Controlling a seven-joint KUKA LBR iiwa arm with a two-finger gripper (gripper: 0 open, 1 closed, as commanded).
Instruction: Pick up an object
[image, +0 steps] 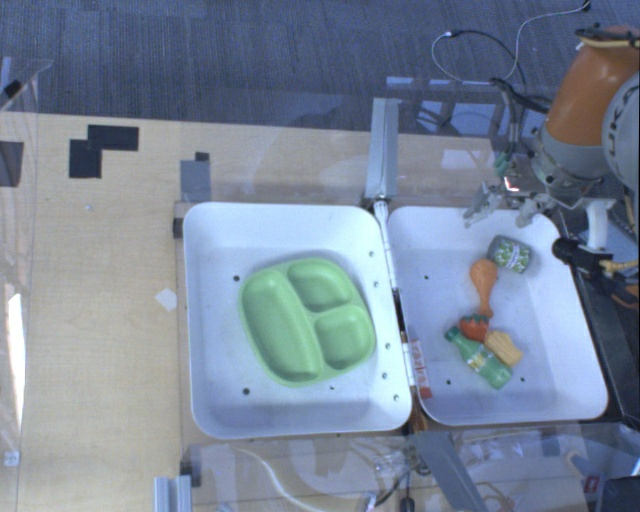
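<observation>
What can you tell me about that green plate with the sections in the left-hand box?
The green plate is a pale lime divided tray, probably plastic, with a smooth matt look. It is a rounded rectangle with a raised rim and three hollows: one long section along its left side and two smaller ones on its right. It lies flat and right way up, turned a little askew, near the middle of the left white bin, resting on the bin's floor. Nothing lies in it, and nothing else touches it.
</observation>
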